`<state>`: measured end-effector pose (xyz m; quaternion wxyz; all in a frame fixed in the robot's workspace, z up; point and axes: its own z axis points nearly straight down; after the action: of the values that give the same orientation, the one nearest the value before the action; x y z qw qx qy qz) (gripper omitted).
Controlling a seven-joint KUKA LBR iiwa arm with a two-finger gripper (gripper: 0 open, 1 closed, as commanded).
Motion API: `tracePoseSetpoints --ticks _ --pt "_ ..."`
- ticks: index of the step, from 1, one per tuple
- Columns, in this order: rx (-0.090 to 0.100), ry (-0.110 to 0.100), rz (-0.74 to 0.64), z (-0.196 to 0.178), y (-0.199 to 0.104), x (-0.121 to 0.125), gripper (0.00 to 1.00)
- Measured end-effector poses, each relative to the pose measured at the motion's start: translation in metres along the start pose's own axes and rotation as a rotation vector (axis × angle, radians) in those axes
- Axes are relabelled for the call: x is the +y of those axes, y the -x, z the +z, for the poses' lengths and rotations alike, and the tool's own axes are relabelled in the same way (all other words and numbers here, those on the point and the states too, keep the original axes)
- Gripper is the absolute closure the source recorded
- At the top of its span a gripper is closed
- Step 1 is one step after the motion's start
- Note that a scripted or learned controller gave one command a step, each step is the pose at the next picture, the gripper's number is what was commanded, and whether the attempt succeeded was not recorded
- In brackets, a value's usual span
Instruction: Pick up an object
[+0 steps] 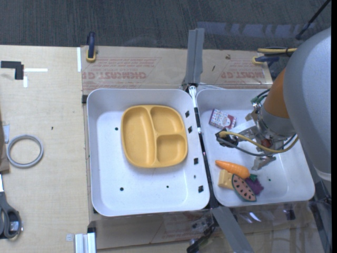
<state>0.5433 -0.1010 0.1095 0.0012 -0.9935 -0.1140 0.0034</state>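
From my screen the gripper sits low in the right bin, tucked under the grey arm, and the wrist hardware and a looping yellow cable clutter the view so much that I cannot tell whether the jaws are released or clenched. I see nothing I could call held between them. Just beside the gripper, toward the bin's front, lies a toy carrot. A little further forward a watermelon slice lies against a small yellow wedge and a purple piece. These four make a loose cluster, and all appear to rest on the bin floor. On the far side of the cable a pink-and-white packet lies flat near the divider between the bins. In the left bin a yellow divided plate lies well apart from the arm. Out on the bench there is a grey ring that the arm is nowhere near. My reading is that the reach into the bin is done, with the tool down among the candidates. The pick itself is not yet shown, since no object is visibly off the floor. What is left is a confirmed closure on one item, the carrot being the nearest, and then a lift clear of the bin.
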Motion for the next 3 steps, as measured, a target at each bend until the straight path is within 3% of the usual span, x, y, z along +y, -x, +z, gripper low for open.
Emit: tracePoseSetpoints --ticks 1,2,3 --pt "0.014 0.007 0.023 0.012 -0.096 0.025 0.0" --pt "0.002 0.002 0.018 -0.081 -0.006 -0.012 0.0" --pt "0.001 0.002 -0.196 -0.07 -0.014 0.021 0.0"
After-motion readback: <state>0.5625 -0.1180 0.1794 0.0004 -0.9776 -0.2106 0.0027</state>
